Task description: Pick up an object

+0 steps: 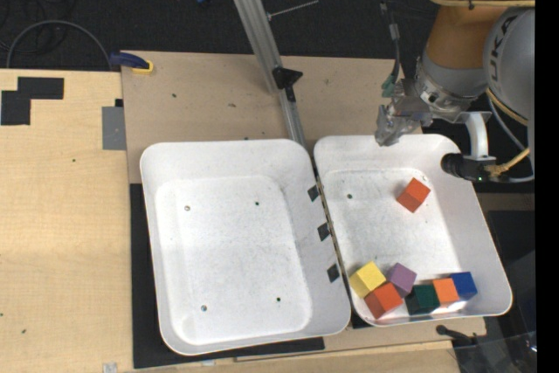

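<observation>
My gripper [390, 134] hangs over the far rim of the right bin [476, 214], pointing down, with no object seen between its fingers. An orange-red cube [413, 194] lies alone in the middle of that bin, below and slightly right of the gripper. Along the bin's near edge sits a cluster of cubes: yellow [369, 278], red-orange [383, 300], purple [402, 277], dark green [423, 299], orange [446, 290] and blue [464, 284].
The left bin [162, 188] stands beside the right one, joined by black clips. A slanted aluminium rail [259, 31] rises behind the bins. Cables and a black fitting [467, 166] hang at the arm's right side.
</observation>
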Tool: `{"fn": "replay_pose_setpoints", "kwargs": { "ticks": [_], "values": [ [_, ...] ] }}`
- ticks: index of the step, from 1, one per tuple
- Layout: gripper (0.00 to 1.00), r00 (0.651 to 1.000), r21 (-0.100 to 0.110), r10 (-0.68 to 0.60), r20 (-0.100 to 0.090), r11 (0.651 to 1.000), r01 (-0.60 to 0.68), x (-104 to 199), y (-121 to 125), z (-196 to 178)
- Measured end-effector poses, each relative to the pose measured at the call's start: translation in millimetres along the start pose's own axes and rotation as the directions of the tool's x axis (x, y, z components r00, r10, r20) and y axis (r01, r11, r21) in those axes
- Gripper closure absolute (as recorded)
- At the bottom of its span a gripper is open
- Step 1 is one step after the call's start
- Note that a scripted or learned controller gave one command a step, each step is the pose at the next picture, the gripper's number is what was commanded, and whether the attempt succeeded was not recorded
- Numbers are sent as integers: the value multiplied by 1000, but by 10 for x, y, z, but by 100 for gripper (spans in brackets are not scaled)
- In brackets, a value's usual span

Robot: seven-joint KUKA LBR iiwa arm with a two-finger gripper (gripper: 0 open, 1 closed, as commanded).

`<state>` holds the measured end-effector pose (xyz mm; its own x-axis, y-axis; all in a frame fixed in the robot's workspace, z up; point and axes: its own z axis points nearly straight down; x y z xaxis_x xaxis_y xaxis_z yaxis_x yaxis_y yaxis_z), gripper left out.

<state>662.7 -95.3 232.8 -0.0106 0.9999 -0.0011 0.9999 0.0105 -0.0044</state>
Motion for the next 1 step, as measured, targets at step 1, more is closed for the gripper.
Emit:
{"fn": "replay_pose_setpoints", "kwargs": {
  "ticks": [1],
  "values": [
    [100, 1000, -11, 7, -2, 1000, -7, 602, -501, -2242]
  ]
}}
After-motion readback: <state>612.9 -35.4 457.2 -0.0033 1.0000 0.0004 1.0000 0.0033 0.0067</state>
